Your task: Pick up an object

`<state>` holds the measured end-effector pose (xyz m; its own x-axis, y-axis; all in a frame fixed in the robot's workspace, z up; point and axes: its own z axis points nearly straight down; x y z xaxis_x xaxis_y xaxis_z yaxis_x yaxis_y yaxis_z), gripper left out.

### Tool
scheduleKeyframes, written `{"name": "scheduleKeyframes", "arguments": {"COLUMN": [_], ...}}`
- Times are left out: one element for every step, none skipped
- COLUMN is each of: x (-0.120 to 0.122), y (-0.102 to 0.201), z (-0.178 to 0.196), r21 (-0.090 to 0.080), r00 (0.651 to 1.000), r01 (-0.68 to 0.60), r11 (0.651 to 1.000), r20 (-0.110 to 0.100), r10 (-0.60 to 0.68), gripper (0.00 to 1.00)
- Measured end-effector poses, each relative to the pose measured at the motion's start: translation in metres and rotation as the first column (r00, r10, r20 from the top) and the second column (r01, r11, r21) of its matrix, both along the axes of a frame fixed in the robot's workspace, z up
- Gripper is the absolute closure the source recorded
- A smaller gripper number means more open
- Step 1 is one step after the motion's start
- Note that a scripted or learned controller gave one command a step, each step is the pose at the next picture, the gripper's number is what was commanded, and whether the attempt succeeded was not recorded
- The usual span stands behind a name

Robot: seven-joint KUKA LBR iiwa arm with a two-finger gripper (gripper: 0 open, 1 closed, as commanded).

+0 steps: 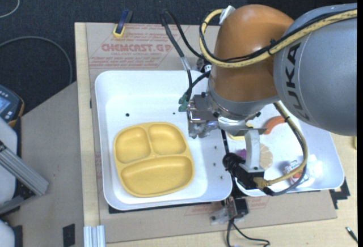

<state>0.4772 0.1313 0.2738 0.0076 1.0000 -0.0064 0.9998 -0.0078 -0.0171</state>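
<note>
A yellow divided plate [153, 158] lies flat in the left bin [113, 93], toward its front. My gripper [197, 121] hangs over the right side of that bin, just beyond the plate's upper right corner, under the orange wrist. I see nothing held in it. In the right bin [334, 161], mostly hidden by the arm, lie an orange piece [276, 122], a tan round thing [264, 157], a bit of purple [243, 154] and a clear plastic item [312, 169].
The bins rest on a brown board [136, 45] with red lettering. A blue and yellow tool [121, 24] lies at the board's far edge. Black cables [173, 30] run across the board to the gripper. The arm's bulk covers the wall between the bins.
</note>
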Motion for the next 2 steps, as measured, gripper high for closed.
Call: {"name": "scheduleKeyframes", "arguments": {"x": [0.042,0.081], "y": [-0.037,0.064], "z": [-0.100,0.027], "r21": [0.002,0.015], "r00": [1.000,0.999], "r01": [-0.001,-0.020], "r11": [1.000,1.000], "r20": [0.006,0.034], "r10": [0.001,0.019], "gripper": [1.00,1.00]}}
